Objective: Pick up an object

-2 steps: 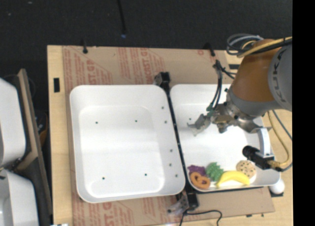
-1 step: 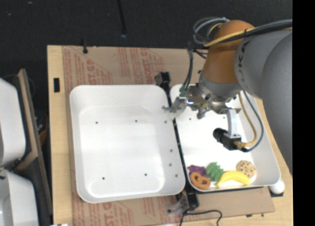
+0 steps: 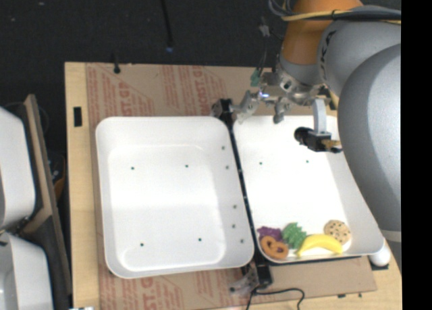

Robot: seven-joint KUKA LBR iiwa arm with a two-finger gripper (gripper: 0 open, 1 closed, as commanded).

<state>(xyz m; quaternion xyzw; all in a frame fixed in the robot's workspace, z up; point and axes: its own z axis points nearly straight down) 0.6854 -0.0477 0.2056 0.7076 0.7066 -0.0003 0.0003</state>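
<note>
Several small toy foods lie along the near edge of the right bin (image 3: 290, 180): purple grapes (image 3: 269, 233), a brown ring-shaped pastry (image 3: 274, 248), a green leafy piece (image 3: 294, 234), a yellow banana (image 3: 319, 244) and a round cookie (image 3: 337, 231). My gripper (image 3: 262, 109) hangs over the far left corner of that bin, well away from the foods. Its fingers stand apart, open, with nothing between them.
The left bin (image 3: 162, 194) sits beside the right one, sharing a dark divider edge. A black clip (image 3: 223, 108) stands at the bins' far junction, close to the gripper. The grey arm (image 3: 371, 119) covers the right bin's right side. Cardboard bench (image 3: 148, 92) surrounds both.
</note>
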